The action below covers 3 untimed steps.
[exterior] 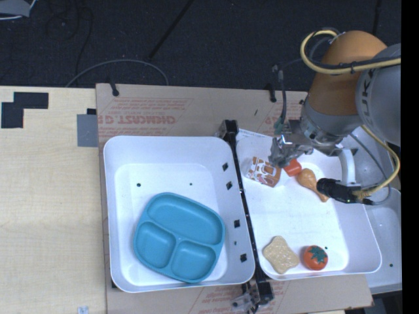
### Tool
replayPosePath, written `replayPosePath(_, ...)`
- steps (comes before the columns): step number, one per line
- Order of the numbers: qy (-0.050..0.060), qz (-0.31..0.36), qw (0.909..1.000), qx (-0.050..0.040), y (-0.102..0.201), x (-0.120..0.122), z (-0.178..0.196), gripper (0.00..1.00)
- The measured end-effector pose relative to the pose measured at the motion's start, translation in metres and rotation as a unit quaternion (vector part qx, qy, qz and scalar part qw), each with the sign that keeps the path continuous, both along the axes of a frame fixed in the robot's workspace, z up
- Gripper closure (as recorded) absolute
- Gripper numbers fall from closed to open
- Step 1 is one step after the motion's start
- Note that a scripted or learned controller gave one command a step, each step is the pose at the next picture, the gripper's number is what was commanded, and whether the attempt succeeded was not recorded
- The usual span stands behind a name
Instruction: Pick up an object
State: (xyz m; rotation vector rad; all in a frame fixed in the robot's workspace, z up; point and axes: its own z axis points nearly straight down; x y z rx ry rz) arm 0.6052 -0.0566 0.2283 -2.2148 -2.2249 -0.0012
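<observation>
The gripper (pixel 283 150) is lowered by a small packet (pixel 264 172) in the right bin (pixel 357 257); nothing is lifted yet.

A small packet (pixel 263 172), white with orange-brown print, lies tilted in the upper left of the right-hand bin (pixel 340 241), near the frame's centre-right. A small red piece (pixel 292 168) lies just to its right (its shape is unclear).
</observation>
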Motion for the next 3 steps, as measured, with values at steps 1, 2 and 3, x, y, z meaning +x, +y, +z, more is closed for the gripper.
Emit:
replayPosePath(1, 0.0, 0.0, 1.0, 0.0002, 0.057, 0.003, 0.008, 1.0)
replayPosePath(2, 0.002, 0.0, 1.0, 0.0, 0.118, 0.005, -0.002, 1.0)
replayPosePath(3, 0.001, 0.0, 1.0, -0.0007, 0.16, 0.005, -0.003, 1.0)
